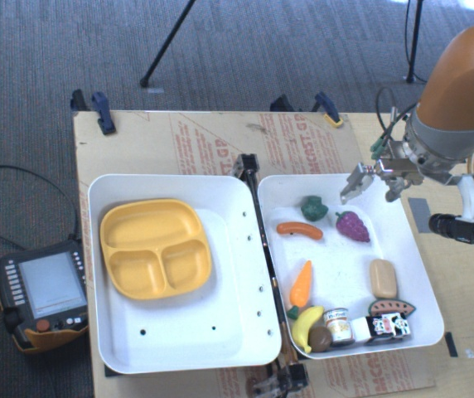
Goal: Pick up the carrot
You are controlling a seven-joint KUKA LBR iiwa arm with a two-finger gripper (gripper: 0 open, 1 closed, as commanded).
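Grey carpet (pixel 38 48) surrounds the plywood bench (pixel 187 139); gripper (pixel 374 185) fingers spread apart, empty.

One fixed camera above the bench (pixel 220 135), slanted down, both bins framed, arm entering right

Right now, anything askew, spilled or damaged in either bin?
Nothing stands out. The carrot lies intact in the right bin among the other toy foods; the yellow divided plate sits flat in the left bin. The gripper hovers open above the right bin's far edge.
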